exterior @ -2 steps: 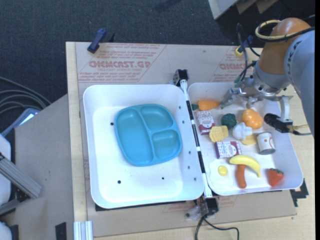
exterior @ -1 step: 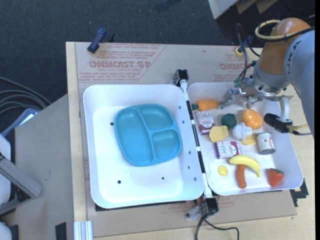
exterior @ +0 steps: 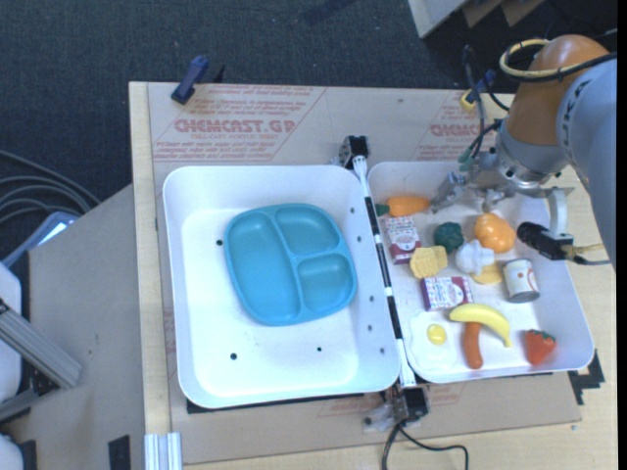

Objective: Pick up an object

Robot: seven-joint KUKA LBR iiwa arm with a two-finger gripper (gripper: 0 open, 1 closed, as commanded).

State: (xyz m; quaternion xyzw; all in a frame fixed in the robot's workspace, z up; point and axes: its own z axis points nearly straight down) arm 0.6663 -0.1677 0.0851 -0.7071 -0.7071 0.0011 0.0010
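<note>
The right bin (exterior: 578, 306) holds a crowded lot of small toy food pieces, while the left bin (exterior: 186, 213) carries a blue divided plate (exterior: 291, 261). The arm reaches in from the right, and its end effector (exterior: 472, 186) hangs over the far end of the right bin, above the pieces there; whether it stands wide or narrow cannot be told from this angle, and nothing is seen held in it. Nearest beneath it lie an orange carrot-like piece (exterior: 408, 205), a dark green piece (exterior: 449, 234) and an orange rounded fruit (exterior: 494, 231). Judged as candidates, all appear to be light hollow plastic: stiff, smooth, not fragile, and liable to skid or squirt out under a pinch. The rounded fruit offers no flat faces and should be taken across its widest middle. The carrot-like piece is better pinched across its short axis at mid-length. Further toward the near end, a banana (exterior: 482, 319) and a red sausage-like piece (exterior: 472, 346) lie touching, and a small can (exterior: 520, 280) lies beside a white piece (exterior: 474, 258); the can is likely to roll. Close packing is the chief risk: fingers descending may land on a neighbour rather than straddle the chosen piece
</note>
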